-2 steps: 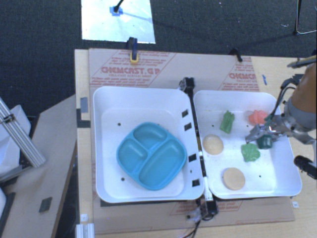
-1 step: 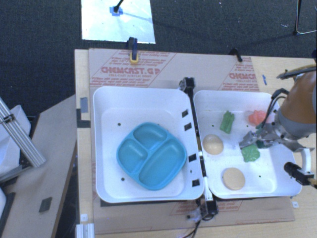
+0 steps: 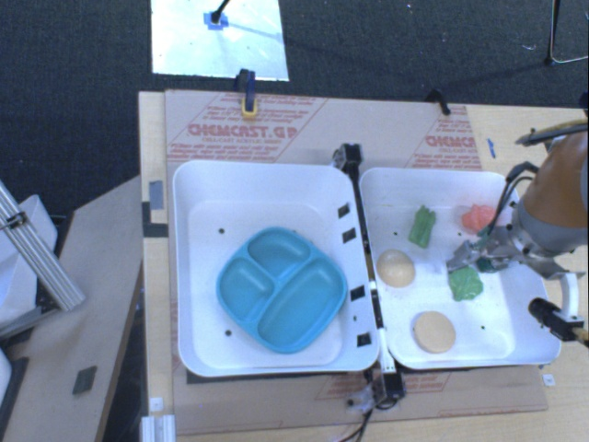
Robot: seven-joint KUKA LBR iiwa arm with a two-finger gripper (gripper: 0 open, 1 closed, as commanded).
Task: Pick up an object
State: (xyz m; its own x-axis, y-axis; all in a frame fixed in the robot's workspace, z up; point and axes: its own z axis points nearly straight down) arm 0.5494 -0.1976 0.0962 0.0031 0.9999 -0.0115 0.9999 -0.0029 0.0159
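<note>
Wooden bench (image 3: 152, 238) with a sheet of printed cardboard (image 3: 276, 122) laid over its top. Two shallow white bins rest on the cardboard side by side: the left bin (image 3: 198, 274) toward 9 o'clock, the right bin (image 3: 497, 339) toward 3 o'clock, their inner rims touching along a black strip (image 3: 361, 247). A yellow clamp (image 3: 248, 99) grips the cardboard's far edge at 12 o'clock.

the left bin (image 3: 198, 247) holds a divided plate (image 3: 281, 289). in the right bin (image 3: 515, 339), a tall block (image 3: 421, 226) lies behind a round piece (image 3: 396, 268); a flat disc (image 3: 433, 331) lies nearest the front, a leafy piece (image 3: 466, 284) to its right.
</note>
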